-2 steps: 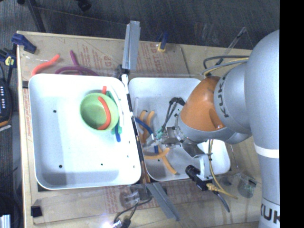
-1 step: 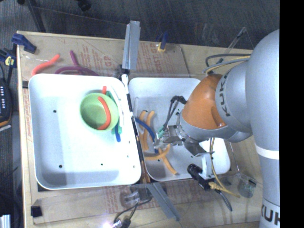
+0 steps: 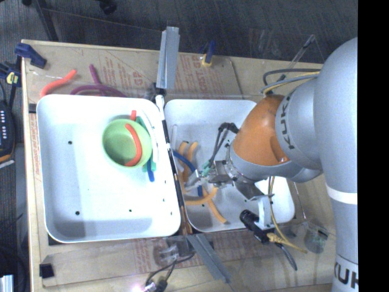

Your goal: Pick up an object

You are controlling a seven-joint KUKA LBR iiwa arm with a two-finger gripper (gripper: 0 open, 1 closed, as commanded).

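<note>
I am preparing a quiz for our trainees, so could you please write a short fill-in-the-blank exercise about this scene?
1. The green bowl sits in the ____ bin.
2. The arm reaches down into the ____ bin.
3. The band above the arm's wrist is ____.
4. The curved strip lying across the bowl is ____.

Missing words: left; right; orange; orange

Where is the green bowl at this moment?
The green bowl lies in the left bin, in its upper right part, near the wall shared with the right bin.

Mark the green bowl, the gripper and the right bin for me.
green bowl [image 3: 123, 142]: camera view, on its inner hollow.
gripper [image 3: 196, 176]: camera view, at its tip above the items.
right bin [image 3: 200, 109]: camera view, on its bare far floor.
</note>
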